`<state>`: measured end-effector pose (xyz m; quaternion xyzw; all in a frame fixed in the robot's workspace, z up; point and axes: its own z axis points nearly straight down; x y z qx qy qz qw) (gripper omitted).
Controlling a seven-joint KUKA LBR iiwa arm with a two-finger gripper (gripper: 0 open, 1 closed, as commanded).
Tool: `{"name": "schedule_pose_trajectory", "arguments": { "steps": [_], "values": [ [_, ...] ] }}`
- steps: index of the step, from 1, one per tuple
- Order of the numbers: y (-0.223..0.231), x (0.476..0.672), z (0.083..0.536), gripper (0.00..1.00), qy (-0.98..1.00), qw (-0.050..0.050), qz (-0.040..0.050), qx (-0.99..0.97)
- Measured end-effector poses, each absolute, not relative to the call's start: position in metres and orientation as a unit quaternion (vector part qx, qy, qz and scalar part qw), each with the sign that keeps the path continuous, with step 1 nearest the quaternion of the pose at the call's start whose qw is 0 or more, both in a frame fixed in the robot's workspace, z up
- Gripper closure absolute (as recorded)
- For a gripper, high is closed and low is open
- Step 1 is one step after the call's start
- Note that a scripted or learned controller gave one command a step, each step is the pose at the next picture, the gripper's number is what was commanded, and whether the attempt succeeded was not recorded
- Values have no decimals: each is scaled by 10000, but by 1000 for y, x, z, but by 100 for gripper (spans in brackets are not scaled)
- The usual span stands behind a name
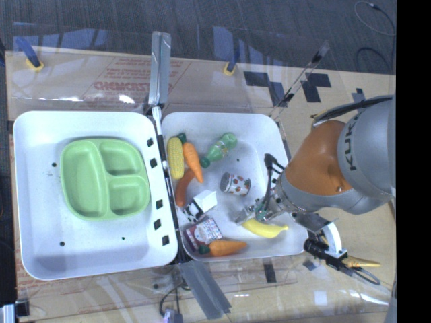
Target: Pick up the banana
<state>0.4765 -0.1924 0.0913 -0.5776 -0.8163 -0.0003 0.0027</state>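
The yellow banana [264,229] lies in the right bin [266,125] near its front right corner, pointing left to right. My gripper [261,211] hangs just above and behind the banana, its tip close to the banana's upper edge. The arm's grey and orange wrist [322,170] covers the bin's right side. Nothing shows between the fingers.
The right bin also holds a corn cob [176,157], two carrots [192,162] [226,248], a green bottle [219,147], a small can [235,184], a white box [203,201] and a dark red packet [204,232]. A green divided plate [106,177] lies in the left bin [34,247].
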Motion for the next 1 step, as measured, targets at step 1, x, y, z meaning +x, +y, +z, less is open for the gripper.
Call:
{"name": "schedule_pose_trajectory", "arguments": {
  "steps": [1],
  "values": [
    [-187, 525, 227, 100, -8095, 3, 3, -5871]
  ]
}}
